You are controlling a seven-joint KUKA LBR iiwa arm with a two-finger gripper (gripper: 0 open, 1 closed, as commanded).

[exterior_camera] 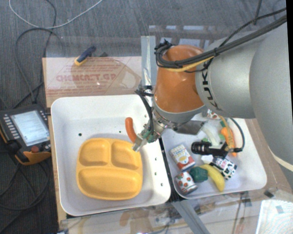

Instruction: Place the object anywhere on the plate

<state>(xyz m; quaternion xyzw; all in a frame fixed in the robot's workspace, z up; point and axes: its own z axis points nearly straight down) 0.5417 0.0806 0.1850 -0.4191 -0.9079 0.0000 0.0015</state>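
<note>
A yellow divided plate (pixel 109 168) lies in the left white bin (pixel 64 144). An orange sausage-shaped toy (pixel 130 129) rests on the bin floor just beyond the plate's far right corner. My gripper (pixel 142 140) hangs low over the plate's right far edge, right beside the sausage's near end. The view is too small to tell whether anything sits in the gripper. The orange wrist band (pixel 179 82) looms above the divider between the bins.
The right bin (pixel 259 176) holds several toys: a small can (pixel 181 157), a strawberry-printed tin (pixel 185 182), a green piece (pixel 199 173), a banana (pixel 215 177) and a carrot (pixel 228 135). A teach pendant (pixel 23 131) lies left of the bench.
</note>
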